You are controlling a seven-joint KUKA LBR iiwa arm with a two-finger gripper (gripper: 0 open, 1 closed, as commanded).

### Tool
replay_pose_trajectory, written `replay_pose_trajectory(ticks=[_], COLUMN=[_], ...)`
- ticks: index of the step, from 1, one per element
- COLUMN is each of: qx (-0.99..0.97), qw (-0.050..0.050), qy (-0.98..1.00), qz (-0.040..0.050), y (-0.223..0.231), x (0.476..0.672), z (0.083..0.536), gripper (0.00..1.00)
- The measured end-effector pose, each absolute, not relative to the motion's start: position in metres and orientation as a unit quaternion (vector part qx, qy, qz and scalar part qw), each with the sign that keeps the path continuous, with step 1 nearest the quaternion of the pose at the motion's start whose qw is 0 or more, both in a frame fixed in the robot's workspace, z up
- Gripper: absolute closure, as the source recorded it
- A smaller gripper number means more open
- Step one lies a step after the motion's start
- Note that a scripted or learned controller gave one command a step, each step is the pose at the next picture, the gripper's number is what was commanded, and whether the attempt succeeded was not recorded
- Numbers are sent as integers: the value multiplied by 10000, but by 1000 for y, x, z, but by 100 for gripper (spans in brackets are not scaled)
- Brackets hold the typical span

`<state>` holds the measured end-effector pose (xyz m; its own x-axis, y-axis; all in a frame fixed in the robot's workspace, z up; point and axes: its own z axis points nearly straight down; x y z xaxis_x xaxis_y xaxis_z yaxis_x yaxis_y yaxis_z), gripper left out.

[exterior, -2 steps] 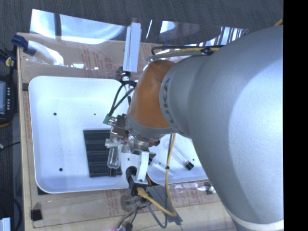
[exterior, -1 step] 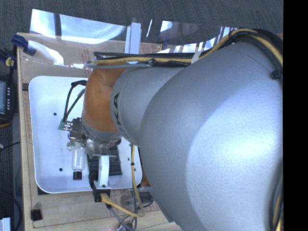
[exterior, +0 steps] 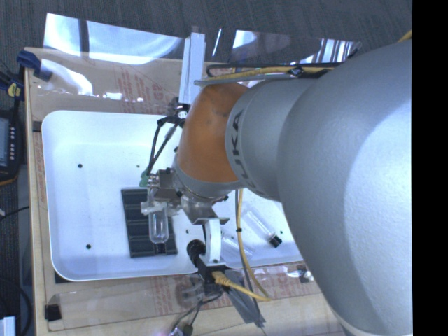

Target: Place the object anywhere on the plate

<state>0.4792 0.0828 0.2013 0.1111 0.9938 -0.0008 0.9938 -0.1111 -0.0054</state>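
Bench top is carrying two shallow white bins, and the left bin (exterior: 77, 187) is holding a dark ribbed plate (exterior: 136, 222) near its front wall.

Object: a small clear tube-like piece (exterior: 159, 228) is lying over the right half of the plate, directly under my gripper (exterior: 159, 203). I am hovering just above it, with my wrist blocking the contact zone. I cannot tell whether the claw is wide or narrow, nor whether it is gripping the piece or merely sitting over it.

Step, as I am judging it: the placing end of the task, since the piece is already showing against the ribs. The next move is calling for a clean release and a straight lift, without dragging the piece off the plate's edge.

Further out, a second clear tube with a black cap (exterior: 264, 231) is resting in the right bin (exterior: 280, 257). Yellow cable (exterior: 241, 271) is trailing past the front rim. Dark carpet is showing behind the bench.
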Motion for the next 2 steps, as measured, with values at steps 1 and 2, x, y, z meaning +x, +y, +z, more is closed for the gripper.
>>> replay_pose_trajectory(ticks=[1, 2], qx=[-8544, -9049], qw=[17, 16], qy=[-5195, -4257], qz=[26, 20], y=[146, 76], x=[522, 475], z=[94, 191], gripper=[100, 100])
